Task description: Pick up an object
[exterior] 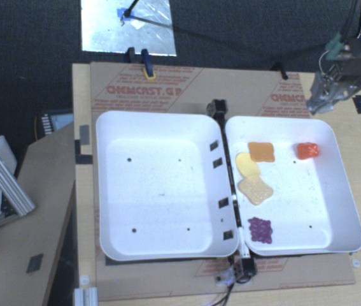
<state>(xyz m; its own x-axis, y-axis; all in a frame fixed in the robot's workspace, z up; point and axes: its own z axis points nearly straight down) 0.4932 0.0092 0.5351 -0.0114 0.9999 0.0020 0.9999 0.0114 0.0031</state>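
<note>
I see the gripper (322,101) off the right bin's (339,190) far right corner; can't tell its state. Red obj (307,150) sits nr that corner.

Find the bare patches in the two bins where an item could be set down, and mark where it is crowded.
The left bin floor is bare throughout. In the right bin, free floor lies between the red piece and the near right corner. Crowded: the divider side, with the orange waffle, yellow piece, tan cracker and purple grapes.
</note>
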